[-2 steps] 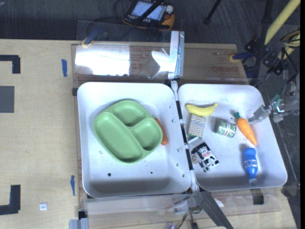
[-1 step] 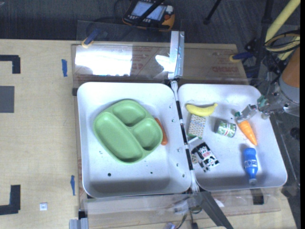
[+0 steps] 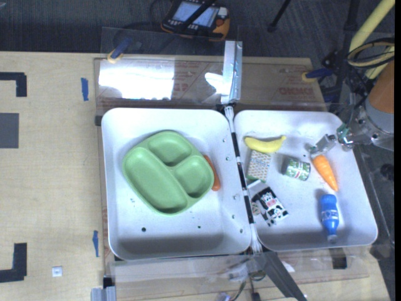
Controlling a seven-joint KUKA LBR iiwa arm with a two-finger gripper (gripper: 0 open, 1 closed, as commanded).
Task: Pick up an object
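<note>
In the right bin [image 3: 351,227] lie a yellow banana [image 3: 265,144], a green can [image 3: 296,168] on its side, an orange carrot [image 3: 326,171], a blue bottle [image 3: 329,215], a black-and-white carton [image 3: 269,204] and a speckled packet [image 3: 259,165]. My gripper [image 3: 325,144] reaches in from the right. It hangs over the bin's far right part, just above the carrot's upper end and right of the can. Nothing shows as held in it.
The left bin [image 3: 125,231] holds a green divided plate [image 3: 166,170] with a small orange thing [image 3: 215,174] tucked at its right edge. A ridge [image 3: 241,187] divides the two bins. A clear panel [image 3: 163,74] stands behind the bins. Cables and stands crowd the far right.
</note>
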